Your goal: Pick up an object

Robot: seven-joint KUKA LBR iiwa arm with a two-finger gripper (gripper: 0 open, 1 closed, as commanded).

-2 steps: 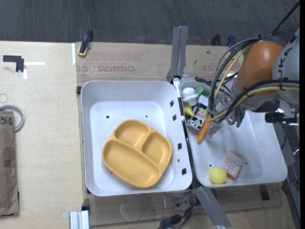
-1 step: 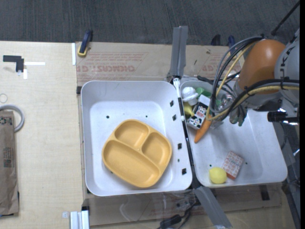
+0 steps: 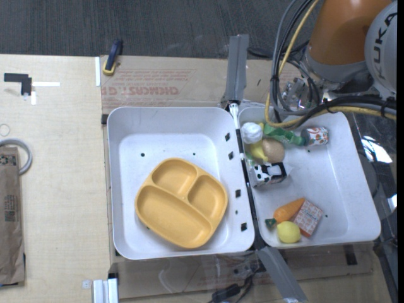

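The right bin [image 3: 341,188] holds several small items. Along its left wall lie a white round piece [image 3: 252,131], a green piece [image 3: 281,134], a yellow fruit [image 3: 255,151] and a brown potato [image 3: 273,149]. A black-and-white cow toy [image 3: 268,173] sits just below them. A small printed can [image 3: 317,136] lies near the back. At the front are an orange carrot [image 3: 289,210], a yellow lemon [image 3: 288,232] and a red-and-white packet [image 3: 308,218]. My gripper [image 3: 295,97] hangs over the bin's back edge, above the green piece and the can, half hidden by cables.
A yellow divided plate [image 3: 182,202] lies in the left bin [image 3: 126,169]. A metal divider [image 3: 237,74] stands between the bins at the back. Cardboard [image 3: 158,84] lies behind the left bin, and a brown bag [image 3: 9,219] is at the far left.
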